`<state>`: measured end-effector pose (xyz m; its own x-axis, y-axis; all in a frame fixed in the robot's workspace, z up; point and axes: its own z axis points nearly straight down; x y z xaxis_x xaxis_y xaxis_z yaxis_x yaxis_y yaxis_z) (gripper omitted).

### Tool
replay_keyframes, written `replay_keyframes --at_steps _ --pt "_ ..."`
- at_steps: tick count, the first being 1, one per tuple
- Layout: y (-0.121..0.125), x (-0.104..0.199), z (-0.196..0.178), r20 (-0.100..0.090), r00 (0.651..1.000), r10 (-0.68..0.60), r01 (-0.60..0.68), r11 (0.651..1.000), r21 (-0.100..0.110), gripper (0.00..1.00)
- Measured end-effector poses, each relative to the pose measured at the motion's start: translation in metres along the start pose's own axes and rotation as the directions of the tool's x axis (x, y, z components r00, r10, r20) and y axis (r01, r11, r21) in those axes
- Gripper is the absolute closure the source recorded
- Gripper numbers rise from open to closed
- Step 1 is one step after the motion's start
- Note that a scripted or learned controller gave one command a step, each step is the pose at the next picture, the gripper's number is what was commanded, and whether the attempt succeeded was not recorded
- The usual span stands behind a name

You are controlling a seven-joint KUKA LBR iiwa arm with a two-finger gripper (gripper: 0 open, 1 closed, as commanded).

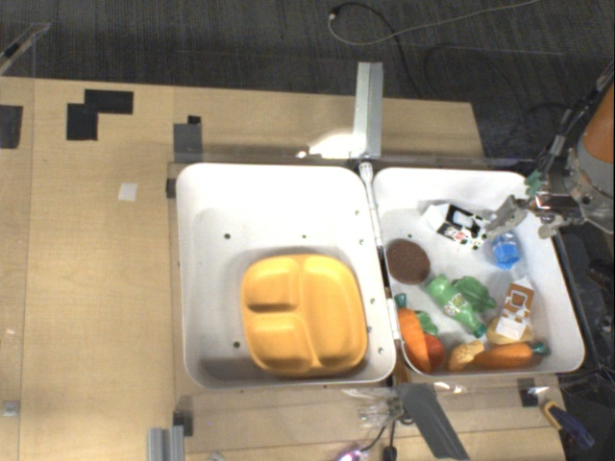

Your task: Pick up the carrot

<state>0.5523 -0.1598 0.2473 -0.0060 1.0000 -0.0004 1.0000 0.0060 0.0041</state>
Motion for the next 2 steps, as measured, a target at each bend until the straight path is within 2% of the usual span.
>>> replay_keyframes --at_steps 1,2 --pt "-0.015 0.04 0.152 0.0 0.991 0.137 -0.137 0.991 -0.001 0.0" --pt "-0.054 0.065 0.155 0.002 0.987 0.159 -0.159 0.987 -0.02 0.0"
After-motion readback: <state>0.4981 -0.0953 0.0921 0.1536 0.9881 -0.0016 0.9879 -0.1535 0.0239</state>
